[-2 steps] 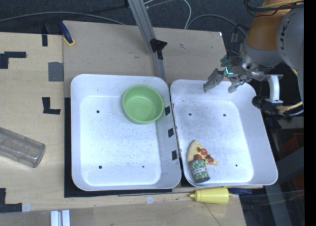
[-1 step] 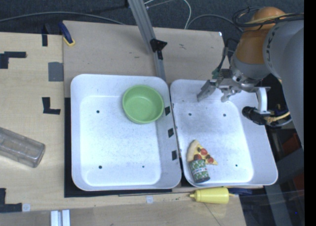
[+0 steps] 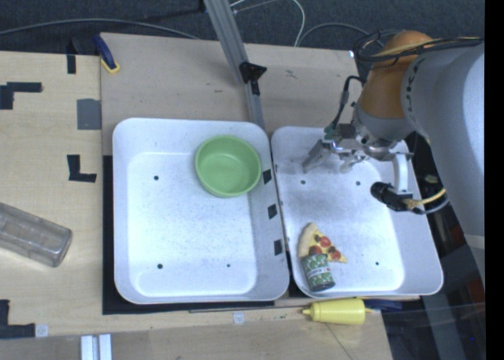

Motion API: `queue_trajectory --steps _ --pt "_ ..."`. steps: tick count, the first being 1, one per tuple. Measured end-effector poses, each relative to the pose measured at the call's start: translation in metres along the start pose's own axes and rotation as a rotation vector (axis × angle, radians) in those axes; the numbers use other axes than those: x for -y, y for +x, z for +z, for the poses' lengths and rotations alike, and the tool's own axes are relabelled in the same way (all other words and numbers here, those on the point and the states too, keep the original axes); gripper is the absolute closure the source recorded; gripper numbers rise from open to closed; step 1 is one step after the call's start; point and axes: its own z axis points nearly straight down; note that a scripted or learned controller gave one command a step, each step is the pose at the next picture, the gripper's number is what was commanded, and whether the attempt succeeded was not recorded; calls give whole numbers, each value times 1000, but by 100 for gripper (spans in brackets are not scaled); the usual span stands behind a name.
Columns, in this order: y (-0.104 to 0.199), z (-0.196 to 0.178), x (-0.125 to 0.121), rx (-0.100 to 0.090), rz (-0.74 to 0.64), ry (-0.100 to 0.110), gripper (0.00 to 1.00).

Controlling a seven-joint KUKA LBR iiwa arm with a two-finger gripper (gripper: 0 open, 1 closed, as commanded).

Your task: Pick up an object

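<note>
Camera view: arm over right bin, nothing in its grasp

Camera view looks down on two white bins side by side on a wooden bench. Left bin (image 3: 142, 217) sits centre-left of the frame; a green bowl (image 3: 228, 165) rests upright in its upper right part, near the wall it shares with the right bin. Right bin (image 3: 394, 256) sits centre-right.

Arm (image 3: 441, 90) enters from the right edge, grey body with the orange band (image 3: 390, 83) at upper right. Gripper (image 3: 331, 154) is over the upper left part of the right bin, pointing toward frame left. Jaws look spread apart, with nothing between the fingers. A black cable connector (image 3: 391, 195) hangs just below the wrist, over the bin's right side.

Candidate objects in the right bin: a pizza slice toy (image 3: 319, 242) in the lower middle, and a small green can (image 3: 319, 272) lying on its side just below it, touching or nearly touching; can't tell which. Both are well apart from the gripper.

Outside the bins: a yellow bottle (image 3: 340, 311) lies on its side on the bench just below the right bin's lower edge. A clear plastic cup (image 3: 31, 234) lies on its side at the left edge. A grey metal pole (image 3: 224, 24) slants down from top centre toward the gap between the bins. Black tape marks (image 3: 79, 169) sit on the bench at left.
</note>
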Motion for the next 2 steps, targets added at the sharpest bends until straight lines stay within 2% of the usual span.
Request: queue_trajectory --steps 1,2 --pt "1 21 0 2 0 -5 0" --pt "1 11 0 1 -2 -4 100"
